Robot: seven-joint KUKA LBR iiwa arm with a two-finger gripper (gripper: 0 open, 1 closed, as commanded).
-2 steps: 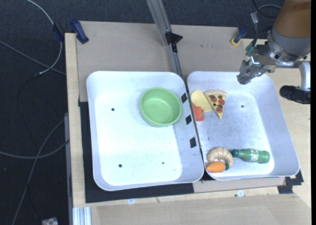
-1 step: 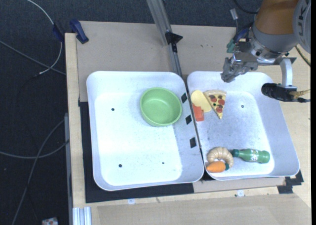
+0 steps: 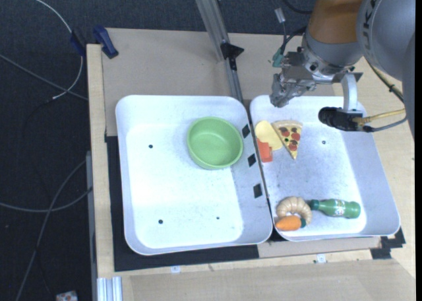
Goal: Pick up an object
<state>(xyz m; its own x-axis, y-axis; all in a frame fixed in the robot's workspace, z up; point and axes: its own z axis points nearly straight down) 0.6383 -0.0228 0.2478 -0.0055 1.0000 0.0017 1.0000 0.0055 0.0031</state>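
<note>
My gripper [image 3: 280,98] hangs over the far left corner of the right bin [image 3: 343,167], just above and slightly right of a yellow cheese wedge [image 3: 266,133] with a small red block [image 3: 265,152] beside it. A pizza slice [image 3: 289,136] lies right of the cheese. Near the bin's front edge are a croissant [image 3: 293,206], an orange carrot piece [image 3: 288,224] and a green bottle [image 3: 336,208] on its side. Nothing shows between the fingers, which look close together.
The left bin [image 3: 165,214] holds a green bowl [image 3: 214,142]. A metal pole [image 3: 214,22] slants across the bench behind the bins. A black camera unit [image 3: 339,118] on the wrist hangs over the right bin's far side.
</note>
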